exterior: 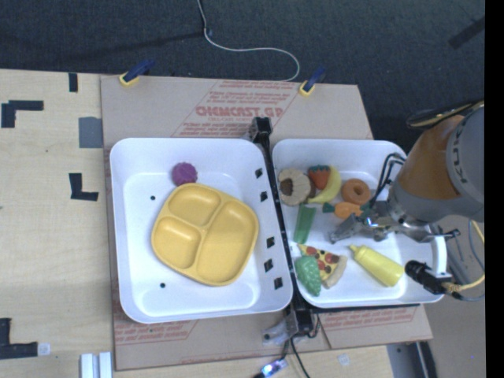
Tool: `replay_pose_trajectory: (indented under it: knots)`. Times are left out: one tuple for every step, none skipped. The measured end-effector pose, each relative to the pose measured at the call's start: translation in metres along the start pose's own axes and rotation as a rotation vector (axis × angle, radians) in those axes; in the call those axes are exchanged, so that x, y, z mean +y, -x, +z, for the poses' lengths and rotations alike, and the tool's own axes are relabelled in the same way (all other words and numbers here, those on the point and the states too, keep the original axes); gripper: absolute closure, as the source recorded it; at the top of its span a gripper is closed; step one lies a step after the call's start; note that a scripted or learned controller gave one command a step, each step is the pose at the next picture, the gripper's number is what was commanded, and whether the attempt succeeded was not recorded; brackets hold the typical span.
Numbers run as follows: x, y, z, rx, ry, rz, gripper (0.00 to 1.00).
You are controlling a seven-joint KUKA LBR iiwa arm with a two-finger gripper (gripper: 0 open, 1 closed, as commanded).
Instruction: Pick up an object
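Nothing is lifted yet: the gripper (343, 231) hangs low in the right bin (391, 150), its fingers apart and bare, just beside the green stick (304, 224) and above the pizza slice (329, 263). The mustard bottle (377, 264) lies nearby; closing and lifting remain

One fixed camera looks down on the bench (47, 211) from above at a slant, far enough back to take in both white bins whole. The left bin (126, 211) sits at centre frame and the right bin (378, 152) at centre right, with dark floor (94, 14) across the top. The arm (441, 172) enters from the right edge.
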State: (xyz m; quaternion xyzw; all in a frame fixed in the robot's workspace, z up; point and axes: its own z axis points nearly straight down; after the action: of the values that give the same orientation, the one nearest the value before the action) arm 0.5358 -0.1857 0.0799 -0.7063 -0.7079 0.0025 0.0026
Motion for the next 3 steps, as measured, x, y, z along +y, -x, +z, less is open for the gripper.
replay_pose_trajectory:
  knots:
    - [0.0,0.001,-0.008,0.0,-0.002,0.0,1.0]
    - [0.007,0.007,-0.057,0.001,0.003,0.001,1.0]
    - [0.012,0.006,-0.12,-0.002,0.011,0.001,1.0]
